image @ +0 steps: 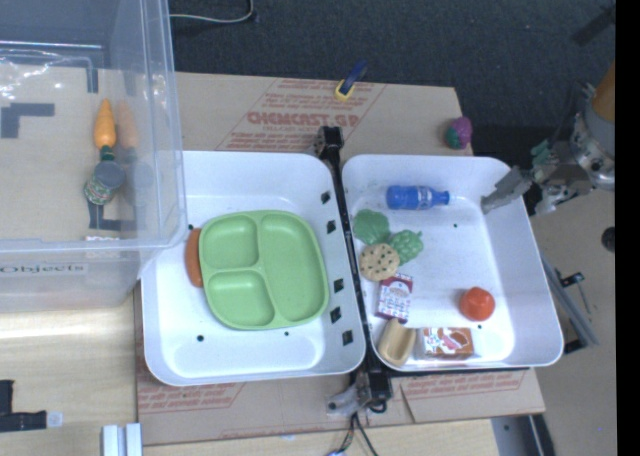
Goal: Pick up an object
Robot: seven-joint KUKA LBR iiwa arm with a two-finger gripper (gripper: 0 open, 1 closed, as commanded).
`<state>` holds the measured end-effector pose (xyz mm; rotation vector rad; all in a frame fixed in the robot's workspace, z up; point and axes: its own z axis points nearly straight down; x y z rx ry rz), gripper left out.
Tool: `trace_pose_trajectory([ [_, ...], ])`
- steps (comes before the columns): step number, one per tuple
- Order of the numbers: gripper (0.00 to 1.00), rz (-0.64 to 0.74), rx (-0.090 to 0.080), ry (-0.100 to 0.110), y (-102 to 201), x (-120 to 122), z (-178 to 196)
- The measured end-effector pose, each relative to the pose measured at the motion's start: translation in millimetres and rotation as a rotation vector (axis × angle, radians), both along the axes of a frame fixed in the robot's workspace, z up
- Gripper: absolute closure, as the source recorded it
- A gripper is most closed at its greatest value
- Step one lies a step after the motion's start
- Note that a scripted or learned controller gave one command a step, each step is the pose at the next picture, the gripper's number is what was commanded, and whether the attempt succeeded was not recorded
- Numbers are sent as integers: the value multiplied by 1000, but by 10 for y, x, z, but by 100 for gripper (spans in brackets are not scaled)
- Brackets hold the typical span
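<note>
Gripper [522,189] at upper right rim of right bin [520,244], above the edge, nothing between fingers; fingers look spread, one grey finger [498,196] angled toward bin interior. Inside right bin, taking bottle [417,198] as landmark: bottle lying flat near far wall, left of gripper and apart from it; green pieces [388,234] just below bottle, cookie [380,262] touching them, red-white packet [396,296] below cookie, tan cup [396,342] and flat red packet [446,343] by near wall, red ball [478,303] down-right of bottle. Green tray [264,269] in left bin [170,344], well left of bottle, orange item [192,256] against tray's left edge.
</note>
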<state>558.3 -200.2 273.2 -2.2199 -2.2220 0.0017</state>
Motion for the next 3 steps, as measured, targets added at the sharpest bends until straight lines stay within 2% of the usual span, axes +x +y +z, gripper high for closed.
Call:
trace_pose_trajectory([
  [1, 0, 2, 3, 5, 721, 671, -1074],
  [2, 0, 0, 0, -2, 905, 212, -1871],
  [3, 100, 0, -2, -7, 899, 227, -1764],
])
